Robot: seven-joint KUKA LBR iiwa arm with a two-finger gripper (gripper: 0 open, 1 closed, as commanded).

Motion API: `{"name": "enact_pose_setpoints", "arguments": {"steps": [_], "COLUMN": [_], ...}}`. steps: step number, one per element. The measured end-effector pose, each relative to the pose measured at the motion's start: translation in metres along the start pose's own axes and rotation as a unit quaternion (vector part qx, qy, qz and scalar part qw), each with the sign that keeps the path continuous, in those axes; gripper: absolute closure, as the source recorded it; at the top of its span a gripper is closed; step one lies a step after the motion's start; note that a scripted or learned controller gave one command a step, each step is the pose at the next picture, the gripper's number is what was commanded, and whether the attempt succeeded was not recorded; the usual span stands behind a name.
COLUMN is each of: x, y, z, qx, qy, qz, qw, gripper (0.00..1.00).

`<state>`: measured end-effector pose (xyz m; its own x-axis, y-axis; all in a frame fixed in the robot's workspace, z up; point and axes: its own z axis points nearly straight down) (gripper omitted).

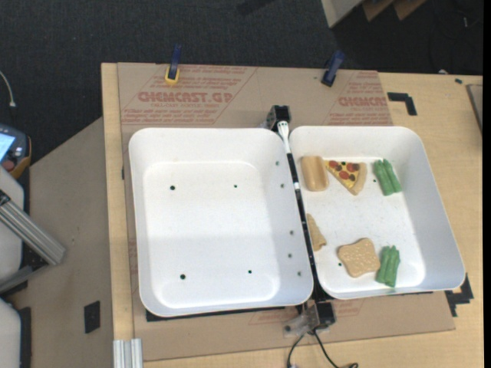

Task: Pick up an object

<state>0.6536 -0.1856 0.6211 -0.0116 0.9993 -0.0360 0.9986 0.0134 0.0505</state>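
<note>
The right bin holds several toy food pieces. A tan bread roll lies at its upper left, with a pizza slice beside it and a green vegetable piece further right. A small tan wedge rests against the bin's left wall. Near the front sit a slice of toast and a second green vegetable piece, touching each other.
The left bin adjoins the right one along a central seam. Both rest on a cardboard sheet held by a yellow-blue clamp and a blue clamp. A metal rail stands at the left edge.
</note>
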Motion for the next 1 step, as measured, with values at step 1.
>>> {"name": "enact_pose_setpoints", "arguments": {"steps": [1], "x": [0.0005], "y": [0.0011], "z": [-0.0112], "qx": [-0.003], "qy": [-0.002], "qz": [-0.001], "qw": [1.0000], "gripper": [1.00]}}
